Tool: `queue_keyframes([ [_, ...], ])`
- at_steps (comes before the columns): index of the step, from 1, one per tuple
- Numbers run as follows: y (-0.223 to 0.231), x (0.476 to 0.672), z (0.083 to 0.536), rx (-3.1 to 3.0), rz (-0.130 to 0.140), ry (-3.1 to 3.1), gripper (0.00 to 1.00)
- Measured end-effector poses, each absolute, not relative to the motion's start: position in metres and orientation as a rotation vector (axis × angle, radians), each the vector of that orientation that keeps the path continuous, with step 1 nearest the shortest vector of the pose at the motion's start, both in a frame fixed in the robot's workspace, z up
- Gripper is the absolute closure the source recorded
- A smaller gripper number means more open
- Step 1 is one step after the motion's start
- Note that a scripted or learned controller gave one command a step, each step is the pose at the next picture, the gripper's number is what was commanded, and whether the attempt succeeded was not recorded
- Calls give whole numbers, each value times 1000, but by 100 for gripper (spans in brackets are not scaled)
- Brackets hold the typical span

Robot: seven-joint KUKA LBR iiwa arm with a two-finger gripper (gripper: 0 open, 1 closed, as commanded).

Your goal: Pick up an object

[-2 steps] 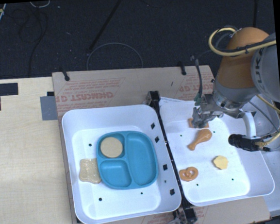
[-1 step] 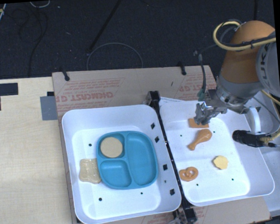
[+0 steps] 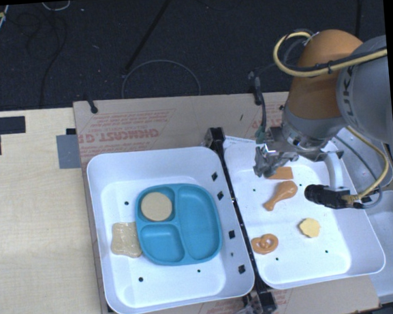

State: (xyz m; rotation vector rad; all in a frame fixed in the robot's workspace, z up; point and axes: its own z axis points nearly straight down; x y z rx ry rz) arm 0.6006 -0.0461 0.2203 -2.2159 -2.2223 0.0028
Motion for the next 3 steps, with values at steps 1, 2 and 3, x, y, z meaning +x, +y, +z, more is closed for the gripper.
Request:
queue_keyframes([
  [1, -2, 599, 227, -2215, 1, -2224, 100],
  [2, 54, 583, 232, -2212, 3, -2224, 100],
  [3, 99, 575, 223, -2215, 5, -2222, 100],
])
